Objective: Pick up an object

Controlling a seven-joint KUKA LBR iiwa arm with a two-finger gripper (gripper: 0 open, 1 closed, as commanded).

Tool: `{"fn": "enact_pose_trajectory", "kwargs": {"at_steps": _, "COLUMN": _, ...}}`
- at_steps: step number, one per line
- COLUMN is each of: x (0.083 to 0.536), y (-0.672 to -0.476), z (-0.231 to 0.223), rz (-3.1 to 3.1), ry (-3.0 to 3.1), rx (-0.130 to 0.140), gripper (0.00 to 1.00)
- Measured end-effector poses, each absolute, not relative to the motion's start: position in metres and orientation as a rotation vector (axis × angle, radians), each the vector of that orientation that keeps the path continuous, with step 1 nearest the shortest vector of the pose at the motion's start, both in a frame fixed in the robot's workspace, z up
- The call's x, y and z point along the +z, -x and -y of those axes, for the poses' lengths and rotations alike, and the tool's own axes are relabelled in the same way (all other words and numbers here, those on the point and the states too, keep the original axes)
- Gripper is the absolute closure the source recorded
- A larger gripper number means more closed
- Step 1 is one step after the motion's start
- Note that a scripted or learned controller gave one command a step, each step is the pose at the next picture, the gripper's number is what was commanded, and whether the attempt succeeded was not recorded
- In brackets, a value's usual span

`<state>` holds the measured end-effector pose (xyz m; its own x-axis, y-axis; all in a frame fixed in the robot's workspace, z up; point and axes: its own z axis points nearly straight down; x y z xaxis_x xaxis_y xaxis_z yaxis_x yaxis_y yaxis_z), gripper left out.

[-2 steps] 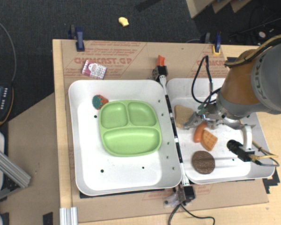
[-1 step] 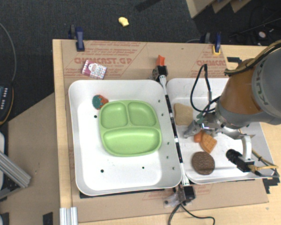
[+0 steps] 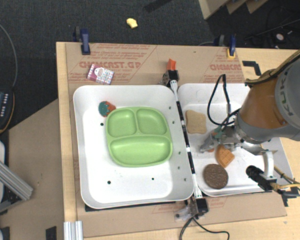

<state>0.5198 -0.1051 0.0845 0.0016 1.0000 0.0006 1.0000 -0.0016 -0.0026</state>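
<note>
The right white bin [image 3: 240, 91] holds three things: a tan slice of bread [image 3: 195, 121] at its left side, an orange wedge-shaped piece [image 3: 224, 157] in the middle, and a round dark brown cookie [image 3: 215, 176] near the front. My gripper [image 3: 218, 143] hangs low over this bin, just above and touching or nearly touching the top of the orange piece, between the bread and the cookie. The arm's grey and orange wrist [image 3: 262, 114] covers the bin's right part.
The left white bin [image 3: 90, 149] carries a green divided plate [image 3: 138, 136] and a small red and green toy [image 3: 107, 108] at its back left. A pink card [image 3: 100, 74] lies on the cardboard behind the bins. A black cable [image 3: 223, 91] loops above the gripper.
</note>
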Motion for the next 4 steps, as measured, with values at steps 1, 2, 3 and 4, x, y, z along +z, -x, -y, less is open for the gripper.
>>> {"fn": "enact_pose_trajectory", "kwargs": {"at_steps": 1, "x": 0.084, "y": -0.518, "z": 0.106, "rz": 2.220, "ry": 2.220, "rx": 0.000, "gripper": 0.00}}
{"fn": "enact_pose_trajectory", "kwargs": {"at_steps": 2, "x": 0.084, "y": -0.512, "z": 0.099, "rz": 2.220, "ry": 2.221, "rx": 0.001, "gripper": 0.00}}
{"fn": "enact_pose_trajectory", "kwargs": {"at_steps": 3, "x": 0.086, "y": -0.617, "z": 0.127, "rz": 2.231, "ry": 2.225, "rx": -0.006, "gripper": 0.00}}
{"fn": "enact_pose_trajectory", "kwargs": {"at_steps": 4, "x": 0.084, "y": -0.560, "z": 0.096, "rz": 2.216, "ry": 2.218, "rx": 0.003, "gripper": 0.00}}
